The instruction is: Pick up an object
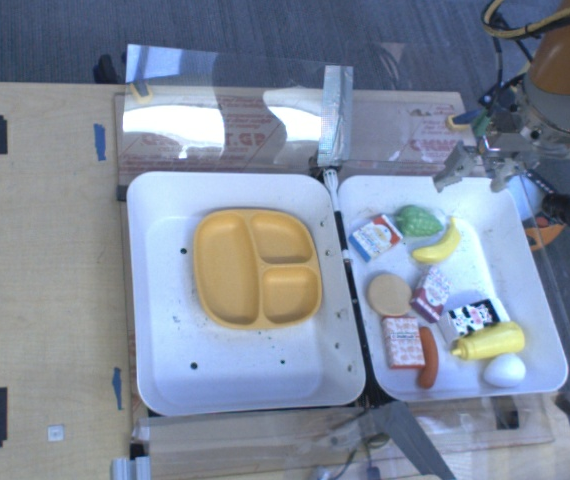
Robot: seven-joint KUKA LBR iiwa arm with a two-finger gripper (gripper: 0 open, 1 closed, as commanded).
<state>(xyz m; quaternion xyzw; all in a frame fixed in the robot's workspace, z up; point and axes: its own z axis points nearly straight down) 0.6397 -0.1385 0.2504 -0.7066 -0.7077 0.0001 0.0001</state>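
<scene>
Grey metal jaws [479, 168] hang spread, gripping nothing, above the curved yellow banana [438, 245].

Gripper [478, 171] hangs above far right corner of right bin [545, 298], fingers spread apart w/ nothing between them. In that bin, relative to the banana [439, 245]: green toy [418, 220] just behind it, small carton [375, 237] to its left, round cookie [389, 293] nearer the camera, yellow bottle [488, 342] and white egg [506, 370] toward near right corner. Left bin [165, 368] holds yellow divided tray [257, 267].
</scene>
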